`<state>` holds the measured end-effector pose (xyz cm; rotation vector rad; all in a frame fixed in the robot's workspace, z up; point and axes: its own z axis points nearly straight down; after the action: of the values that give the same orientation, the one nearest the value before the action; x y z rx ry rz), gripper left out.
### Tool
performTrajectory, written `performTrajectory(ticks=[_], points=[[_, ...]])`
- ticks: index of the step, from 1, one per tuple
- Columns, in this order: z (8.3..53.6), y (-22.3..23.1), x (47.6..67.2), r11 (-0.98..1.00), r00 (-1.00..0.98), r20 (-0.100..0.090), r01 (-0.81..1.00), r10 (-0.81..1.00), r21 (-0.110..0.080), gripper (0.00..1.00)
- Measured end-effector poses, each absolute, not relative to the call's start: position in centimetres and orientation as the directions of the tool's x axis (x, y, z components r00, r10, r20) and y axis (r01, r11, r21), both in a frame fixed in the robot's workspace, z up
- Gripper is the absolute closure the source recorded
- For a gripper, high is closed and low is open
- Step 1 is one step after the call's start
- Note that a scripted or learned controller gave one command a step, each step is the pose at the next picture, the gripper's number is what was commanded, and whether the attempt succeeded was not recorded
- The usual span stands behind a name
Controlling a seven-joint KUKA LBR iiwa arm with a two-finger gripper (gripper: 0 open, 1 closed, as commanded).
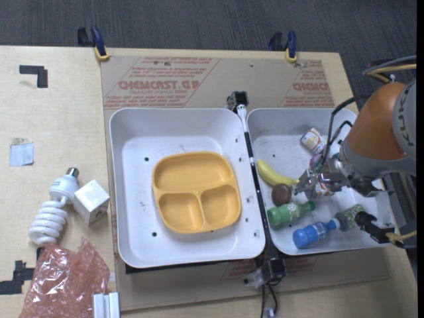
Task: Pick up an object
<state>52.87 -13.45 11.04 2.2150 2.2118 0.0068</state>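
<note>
Seen from above, the surface (pixel 59 111) carries two white bins side by side. The left bin (pixel 126 138) holds a yellow tray (pixel 197 192) with three compartments, lying flat near its middle.

The right bin (pixel 281 128) holds the loose things. A banana (pixel 273 175) lies near its left wall, with a brown ball (pixel 281 193) just below it and touching or nearly touching its end. Below that, a green bottle (pixel 289 212) lies on its side, and a blue bottle (pixel 315 233) lies on its side near the bin's front edge. A small packet (pixel 311 138) sits toward the back. A dark-capped item (pixel 351 216) rests near the right edge.

The arm (pixel 377 132) reaches in from the right, and its tool (pixel 317 183) is low over the middle of the right bin, just right of the brown ball and above the green bottle. Something colourful sits at its tip, but whether it is gripped, and how the tool stands, I cannot tell.

Left of the bins, a bulb (pixel 54 207), a white cube (pixel 91 201) and a red bag (pixel 63 283) lie on the surface.
</note>
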Motion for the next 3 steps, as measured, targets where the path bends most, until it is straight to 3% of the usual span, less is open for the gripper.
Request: performTrajectory(ticks=[1, 2, 3], points=[[12.1, -13.7, 53.0, -0.005, 0.005, -0.009, 1.0, 1.0, 0.015, 1.0], [20.5, -5.4, 54.0, 0.001, -0.001, -0.001, 1.0, 1.0, 0.001, 1.0], [20.5, -5.4, 54.0, 0.002, -0.002, -0.001, 1.0, 1.0, 0.001, 0.0]])
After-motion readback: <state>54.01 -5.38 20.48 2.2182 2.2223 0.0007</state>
